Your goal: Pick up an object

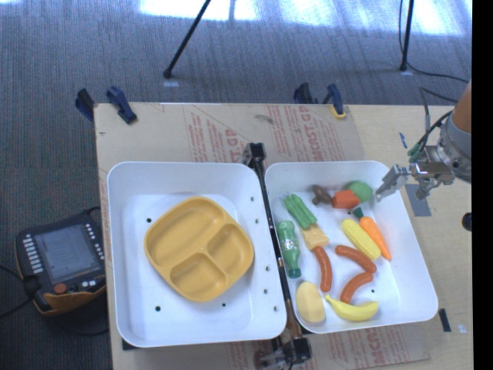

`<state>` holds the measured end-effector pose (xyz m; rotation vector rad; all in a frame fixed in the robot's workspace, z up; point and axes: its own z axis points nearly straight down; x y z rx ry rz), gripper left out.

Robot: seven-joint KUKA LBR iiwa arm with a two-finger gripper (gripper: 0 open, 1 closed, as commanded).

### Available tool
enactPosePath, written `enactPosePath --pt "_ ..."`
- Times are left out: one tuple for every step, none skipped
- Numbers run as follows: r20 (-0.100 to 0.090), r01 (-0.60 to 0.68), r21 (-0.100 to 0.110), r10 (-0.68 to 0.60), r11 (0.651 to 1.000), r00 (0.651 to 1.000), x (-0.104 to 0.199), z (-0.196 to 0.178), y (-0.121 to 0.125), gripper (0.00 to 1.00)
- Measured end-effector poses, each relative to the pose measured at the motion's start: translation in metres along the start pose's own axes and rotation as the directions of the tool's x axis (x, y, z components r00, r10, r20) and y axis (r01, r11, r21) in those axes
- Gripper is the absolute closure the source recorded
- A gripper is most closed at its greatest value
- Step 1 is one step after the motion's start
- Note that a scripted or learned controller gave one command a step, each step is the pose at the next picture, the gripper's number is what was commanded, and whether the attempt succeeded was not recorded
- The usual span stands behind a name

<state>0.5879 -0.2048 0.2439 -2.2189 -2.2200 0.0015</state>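
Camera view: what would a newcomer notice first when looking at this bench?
First, the yellow divided plate, lying alone in the left bin. Next, the bright toy food crowding the right bin: a banana, a carrot, a corn cob and a green bottle. The tool hovers at that bin's upper right corner.

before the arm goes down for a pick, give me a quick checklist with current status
1. Fingers carry nothing: ok, nothing between them.
2. Gripper over the right bin: ok, at its upper right edge.
3. Target directly below: cannot tell, carrot and corn lie nearby.
4. Target has room for the fingers: not ok, carrot and corn lie side by side.
5. Yellow tray out of the path: ok, in the left bin.
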Motion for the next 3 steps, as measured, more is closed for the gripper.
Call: enactPosePath --pt "-0.005 0.002 0.001 -0.002 1.0 1.0 -0.005 0.146 0.016 0.0" --pt "-0.004 0.002 0.002 -0.002 1.0 1.0 -0.006 0.136 0.016 1.0" --pt "0.0 0.002 -0.002 -0.002 1.0 1.0 0.07 0.043 -0.005 1.0"
